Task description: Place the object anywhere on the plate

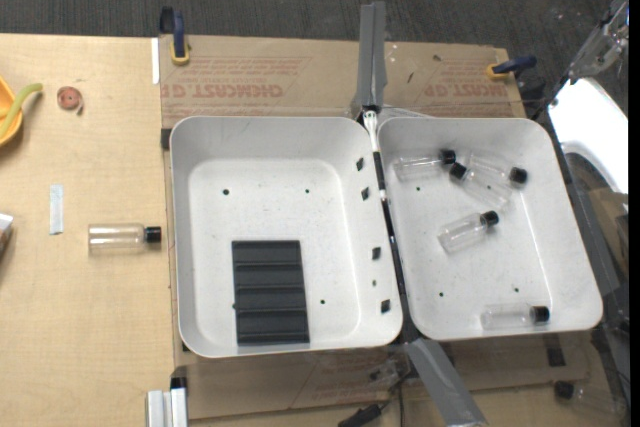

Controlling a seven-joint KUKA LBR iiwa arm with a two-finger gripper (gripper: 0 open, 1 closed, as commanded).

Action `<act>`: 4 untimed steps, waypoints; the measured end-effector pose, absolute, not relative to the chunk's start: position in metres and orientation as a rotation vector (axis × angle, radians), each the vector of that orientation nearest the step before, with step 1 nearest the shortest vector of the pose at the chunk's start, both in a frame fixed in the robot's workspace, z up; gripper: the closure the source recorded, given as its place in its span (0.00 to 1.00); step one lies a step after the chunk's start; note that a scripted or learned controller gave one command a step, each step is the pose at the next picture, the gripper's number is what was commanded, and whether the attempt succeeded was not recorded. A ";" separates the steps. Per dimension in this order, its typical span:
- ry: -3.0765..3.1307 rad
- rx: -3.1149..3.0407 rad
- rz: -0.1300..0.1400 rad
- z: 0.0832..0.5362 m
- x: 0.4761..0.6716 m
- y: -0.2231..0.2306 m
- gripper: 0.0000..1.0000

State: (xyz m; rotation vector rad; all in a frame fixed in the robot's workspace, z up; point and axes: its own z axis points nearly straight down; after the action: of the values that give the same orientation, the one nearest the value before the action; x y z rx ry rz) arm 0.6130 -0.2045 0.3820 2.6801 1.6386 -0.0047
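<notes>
A black ribbed rectangular plate lies flat in the front middle of the left bin. Several clear vials with black caps lie on their sides in the right bin. One vial is at the back left and another is just right of it. A third vial lies tilted in the middle. A further vial rests against the front rim. All the vials are apart from the plate, across the divide between the bins.
Another clear vial lies on the wooden bench left of the bins. A yellow object and a small reddish disc sit at the far left. Clamps hold the cardboard under the bins.
</notes>
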 end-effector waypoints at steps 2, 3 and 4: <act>1.437 2.795 -0.007 0.440 0.652 -0.179 0.00; 1.259 2.879 -0.006 0.440 0.659 -0.213 0.00; 1.103 2.944 -0.007 0.440 0.638 -0.218 0.00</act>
State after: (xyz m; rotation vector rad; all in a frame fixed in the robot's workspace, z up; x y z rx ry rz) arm 0.6383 -0.2177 0.4398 2.9435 1.1033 -0.0073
